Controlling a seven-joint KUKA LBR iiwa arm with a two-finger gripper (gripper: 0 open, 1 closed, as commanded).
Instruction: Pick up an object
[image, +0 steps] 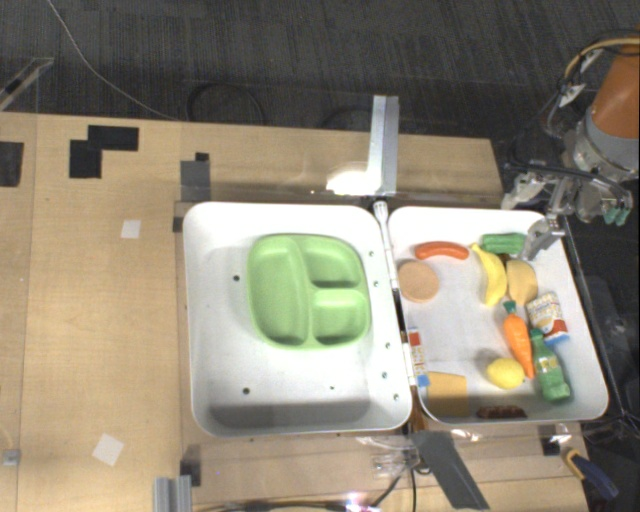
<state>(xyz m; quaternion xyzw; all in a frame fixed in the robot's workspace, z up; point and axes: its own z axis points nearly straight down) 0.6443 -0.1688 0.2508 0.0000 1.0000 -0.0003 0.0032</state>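
Toy food fills the right bin (590, 395), and any piece there would serve: a red sausage (441, 250) and a green piece (502, 242) at the far side, a round tan disc (419, 281) below the sausage, a banana (489, 276), a pale yellow piece (522, 282) just right of it, a carrot (518, 341), a lemon (506, 373), a small bottle with a white label (545, 314), a green bottle (551, 374) and an orange block (446, 385) at the near left. The left bin (210, 300) carries a green divided tray (306, 290).

The hand (545, 236) hangs over the far right corner of the right bin, near the green piece and the top of the pale yellow piece; nothing sits between its fingers, though whether they are spread or closed I cannot tell.

To do the step well, I judge the green piece or the banana the closest candidates. The descent should be centred over one item, clear of the bin wall, with the fingers set across its narrow width. The crowded right side invites nudging a neighbour, so the isolated disc or sausage may be safer.

The bottle labels show print, but it is too small to read.
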